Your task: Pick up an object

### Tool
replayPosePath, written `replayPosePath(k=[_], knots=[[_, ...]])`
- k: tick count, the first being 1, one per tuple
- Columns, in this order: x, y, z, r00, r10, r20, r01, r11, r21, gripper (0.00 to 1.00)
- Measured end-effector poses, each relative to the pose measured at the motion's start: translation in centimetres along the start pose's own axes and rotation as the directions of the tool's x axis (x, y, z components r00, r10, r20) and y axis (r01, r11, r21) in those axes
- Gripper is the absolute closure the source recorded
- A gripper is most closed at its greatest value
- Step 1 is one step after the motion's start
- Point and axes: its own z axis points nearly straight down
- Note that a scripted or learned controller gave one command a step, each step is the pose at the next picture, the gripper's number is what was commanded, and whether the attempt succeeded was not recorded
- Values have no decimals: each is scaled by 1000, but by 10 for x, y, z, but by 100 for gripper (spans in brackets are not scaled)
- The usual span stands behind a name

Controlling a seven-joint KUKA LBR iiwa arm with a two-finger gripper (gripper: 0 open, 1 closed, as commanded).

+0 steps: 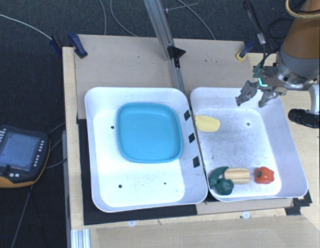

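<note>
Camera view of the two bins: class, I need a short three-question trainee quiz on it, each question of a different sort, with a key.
1. True or false: the blue plate lies in the left bin.
2. Which item lies nearest the hand? A yellow piece; B red pepper; C green vegetable.
3. Fill in: the hand hangs over the ___ bin.

Key: 1 true; 2 A; 3 right.

Arm and hand (257, 96), seen from above at a slant.
The grey arm enters from the right edge, its orange band uppermost, the wrist angled down and to the left. The hand points downward with its two dark fingers (246, 95) spread apart; nothing lies between them.
</note>
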Motion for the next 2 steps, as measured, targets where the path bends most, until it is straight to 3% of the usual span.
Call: replayPosePath(k=[1,2], knots=[[0,0,0,1000,0,0,0,1000,0,0],[-9,4,52,1000,0,0,0,1000,4,0]])
